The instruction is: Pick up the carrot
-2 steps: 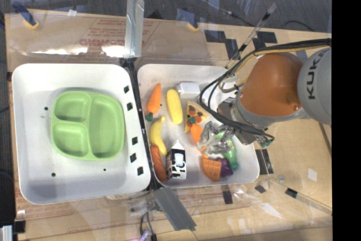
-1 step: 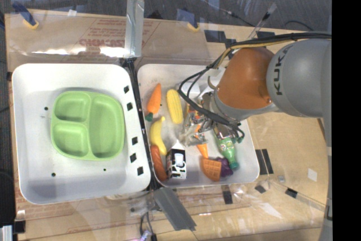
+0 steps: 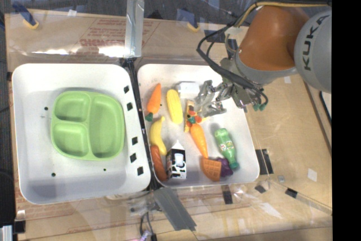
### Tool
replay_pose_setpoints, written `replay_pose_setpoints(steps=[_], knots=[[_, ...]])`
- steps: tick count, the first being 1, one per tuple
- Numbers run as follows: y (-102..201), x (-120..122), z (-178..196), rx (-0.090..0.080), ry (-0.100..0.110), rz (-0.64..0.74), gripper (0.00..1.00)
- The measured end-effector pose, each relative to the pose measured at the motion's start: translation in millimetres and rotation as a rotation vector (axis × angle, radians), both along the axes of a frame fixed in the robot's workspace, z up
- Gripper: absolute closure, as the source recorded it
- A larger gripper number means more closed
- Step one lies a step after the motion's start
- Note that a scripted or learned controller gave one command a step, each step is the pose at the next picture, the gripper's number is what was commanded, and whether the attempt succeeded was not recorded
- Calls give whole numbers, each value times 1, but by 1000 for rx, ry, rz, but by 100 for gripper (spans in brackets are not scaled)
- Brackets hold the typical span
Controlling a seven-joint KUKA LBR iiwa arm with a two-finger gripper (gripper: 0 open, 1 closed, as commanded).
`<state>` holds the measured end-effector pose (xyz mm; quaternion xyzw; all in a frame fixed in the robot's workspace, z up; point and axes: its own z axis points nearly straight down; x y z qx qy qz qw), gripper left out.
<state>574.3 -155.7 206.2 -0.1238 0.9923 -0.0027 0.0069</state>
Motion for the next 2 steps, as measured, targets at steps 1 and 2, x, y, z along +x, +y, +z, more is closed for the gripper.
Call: replay_pose_setpoints(steps=[1, 2], knots=[[2, -1, 6, 2, 8, 5, 100], [24, -52, 14, 3, 14, 142, 100]])
